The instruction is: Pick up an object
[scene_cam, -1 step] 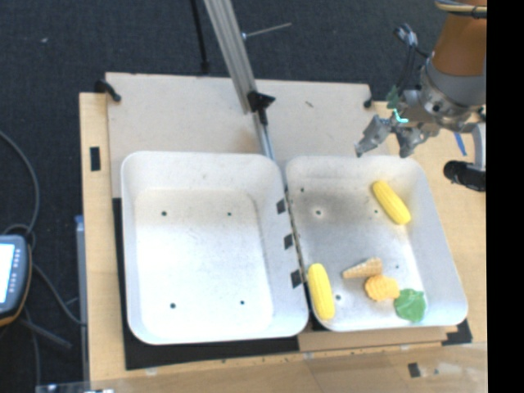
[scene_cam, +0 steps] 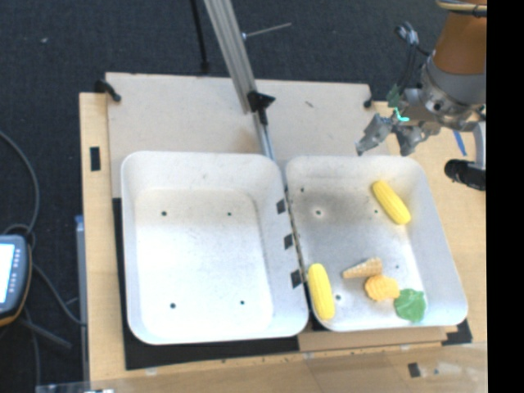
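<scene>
The right bin [scene_cam: 426, 219] holds a yellow corn cob [scene_cam: 391, 201] near its far right side and a second yellow corn cob [scene_cam: 320, 291] at its front left. A tan cone-shaped piece [scene_cam: 363, 268], an orange-yellow lump [scene_cam: 381, 287] and a green leafy piece [scene_cam: 410, 304] lie together at the front right. My gripper [scene_cam: 390, 137] hangs above the far edge of the right bin, fingers spread open with nothing between them. It is up and slightly left of the far corn cob.
The left bin [scene_cam: 131, 219] sits beside the right one. A slanted metal rail [scene_cam: 237, 56] rises from behind the bins' junction. A handheld device [scene_cam: 10, 273] with cables lies on the floor at left. The wooden bench [scene_cam: 188, 109] extends behind the bins.
</scene>
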`<action>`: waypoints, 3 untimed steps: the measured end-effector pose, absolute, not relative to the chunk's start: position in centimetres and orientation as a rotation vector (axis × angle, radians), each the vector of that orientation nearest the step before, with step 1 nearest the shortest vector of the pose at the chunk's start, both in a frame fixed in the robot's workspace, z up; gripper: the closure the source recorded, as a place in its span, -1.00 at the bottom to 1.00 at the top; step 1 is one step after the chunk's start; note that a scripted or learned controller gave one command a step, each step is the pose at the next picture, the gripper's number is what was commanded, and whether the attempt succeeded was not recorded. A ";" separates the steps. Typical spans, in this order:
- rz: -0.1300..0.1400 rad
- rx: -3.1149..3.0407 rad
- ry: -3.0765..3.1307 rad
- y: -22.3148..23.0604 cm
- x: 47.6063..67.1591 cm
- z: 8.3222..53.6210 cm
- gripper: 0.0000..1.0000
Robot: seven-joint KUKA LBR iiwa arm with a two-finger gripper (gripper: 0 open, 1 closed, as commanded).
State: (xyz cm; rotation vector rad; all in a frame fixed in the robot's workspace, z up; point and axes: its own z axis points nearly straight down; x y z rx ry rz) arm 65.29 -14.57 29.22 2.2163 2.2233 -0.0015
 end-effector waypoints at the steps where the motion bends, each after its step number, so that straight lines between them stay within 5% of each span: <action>1: -0.007 2.224 2.221 -15.1 65.2 23.0 -1.00; 3: -0.006 2.223 2.221 -14.8 65.7 12.8 -1.00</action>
